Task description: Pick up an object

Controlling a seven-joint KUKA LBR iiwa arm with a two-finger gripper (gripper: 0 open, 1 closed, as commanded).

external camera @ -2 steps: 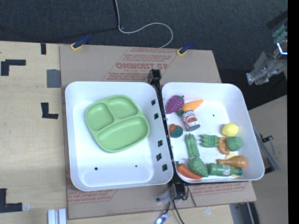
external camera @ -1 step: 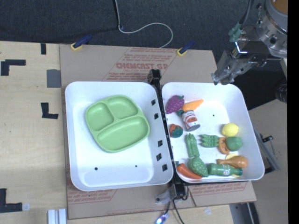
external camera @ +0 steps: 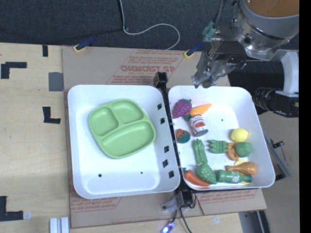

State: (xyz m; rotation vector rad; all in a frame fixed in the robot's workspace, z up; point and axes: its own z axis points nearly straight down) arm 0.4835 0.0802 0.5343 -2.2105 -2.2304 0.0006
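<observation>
My gripper [external camera: 205, 79] hangs above the back rim of the right bin [external camera: 257, 130], with nothing visible between its fingers. Below it in that bin lie several toy foods: a purple grape bunch [external camera: 181, 108], an orange carrot [external camera: 201, 109], a small red-labelled can [external camera: 198, 124], a yellow lemon [external camera: 239, 135], a green pickle [external camera: 199, 151] and a green bottle [external camera: 233, 177]. The gripper stands behind and slightly right of the grapes and carrot.
The left bin [external camera: 82, 174] holds a green divided plate [external camera: 122, 127]. A row of black clips runs along the divider [external camera: 166, 130] between the bins. A white cable [external camera: 146, 30] lies on the cardboard behind them.
</observation>
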